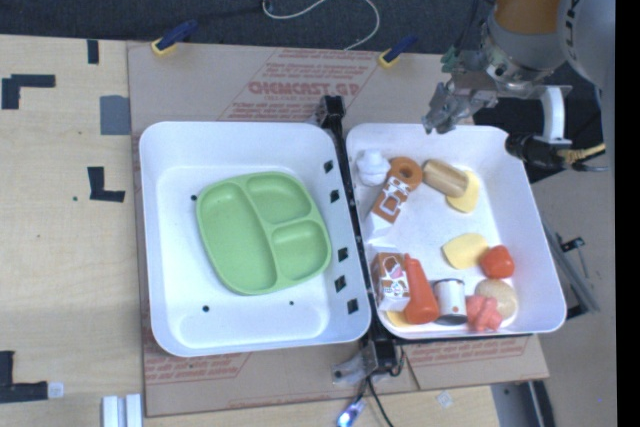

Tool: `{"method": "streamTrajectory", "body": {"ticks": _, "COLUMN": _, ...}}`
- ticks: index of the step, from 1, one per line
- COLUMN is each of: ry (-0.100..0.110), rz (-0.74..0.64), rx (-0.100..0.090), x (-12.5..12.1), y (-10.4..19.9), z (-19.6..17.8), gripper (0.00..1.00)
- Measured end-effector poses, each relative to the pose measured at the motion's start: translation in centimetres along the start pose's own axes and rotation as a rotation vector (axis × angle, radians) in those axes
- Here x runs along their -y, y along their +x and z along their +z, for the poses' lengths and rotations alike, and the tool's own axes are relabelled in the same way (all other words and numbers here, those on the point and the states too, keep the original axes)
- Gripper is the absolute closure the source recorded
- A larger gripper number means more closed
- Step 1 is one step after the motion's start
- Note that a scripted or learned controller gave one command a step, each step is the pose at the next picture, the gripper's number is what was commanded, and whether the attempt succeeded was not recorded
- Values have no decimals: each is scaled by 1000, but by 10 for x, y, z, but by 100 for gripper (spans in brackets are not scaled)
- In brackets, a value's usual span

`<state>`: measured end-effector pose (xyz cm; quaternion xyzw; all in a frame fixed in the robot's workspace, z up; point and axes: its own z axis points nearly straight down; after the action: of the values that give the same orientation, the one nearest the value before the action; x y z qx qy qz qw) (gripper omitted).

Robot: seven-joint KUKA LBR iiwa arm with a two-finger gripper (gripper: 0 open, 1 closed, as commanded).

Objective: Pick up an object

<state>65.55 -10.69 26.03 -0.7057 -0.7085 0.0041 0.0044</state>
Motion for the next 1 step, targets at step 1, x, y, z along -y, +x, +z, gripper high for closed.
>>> {"method": "streamTrajectory", "body": {"ticks": 1, "ry": -15, "rz": -5, "rx": -1, "x": -9, "y": 74, "z": -91, "gripper": 100}}
